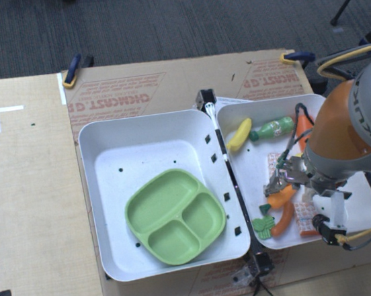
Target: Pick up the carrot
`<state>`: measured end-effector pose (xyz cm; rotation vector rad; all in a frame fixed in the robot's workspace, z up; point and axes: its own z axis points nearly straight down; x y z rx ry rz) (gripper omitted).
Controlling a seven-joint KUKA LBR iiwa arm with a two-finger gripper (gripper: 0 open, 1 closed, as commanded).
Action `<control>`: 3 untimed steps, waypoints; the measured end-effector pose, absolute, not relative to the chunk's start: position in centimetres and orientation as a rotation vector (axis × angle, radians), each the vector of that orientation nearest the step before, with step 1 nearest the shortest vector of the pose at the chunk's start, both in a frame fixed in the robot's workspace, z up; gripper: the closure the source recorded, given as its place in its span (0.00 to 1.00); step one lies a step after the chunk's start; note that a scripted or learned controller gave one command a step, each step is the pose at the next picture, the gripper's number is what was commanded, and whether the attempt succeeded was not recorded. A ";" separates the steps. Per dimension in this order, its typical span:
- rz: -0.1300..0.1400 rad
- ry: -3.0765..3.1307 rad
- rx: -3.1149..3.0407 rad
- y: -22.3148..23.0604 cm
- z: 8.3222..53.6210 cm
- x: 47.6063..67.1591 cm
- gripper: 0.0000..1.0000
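Note:
My gripper (278,182) is low in the right bin (358,223), near its middle. An orange, carrot-like piece (285,196) lies right under the gripper's tip and seems to touch it. Whether it is gripped or simply lying on the floor is unclear. Just in front lies a second long orange piece (284,219) with a green leafy end (263,226), pointing towards the bin's front left corner. A third orange-red piece (303,122) rests at the back of this bin, partly behind the arm.
A yellow banana (238,134) and a green bottle (272,128) lie at the back of the right bin. A printed packet (272,165) lies under the gripper. The left bin (109,188) holds a green divided plate (175,215). The arm covers the right bin's right side.

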<state>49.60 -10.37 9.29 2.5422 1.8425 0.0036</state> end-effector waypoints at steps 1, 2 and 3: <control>0.002 1.841 2.545 -10.4 10.2 49.6 1.00; -0.001 1.082 2.950 -7.1 19.2 47.8 1.00; 0.000 0.468 3.107 -4.7 19.6 47.8 1.00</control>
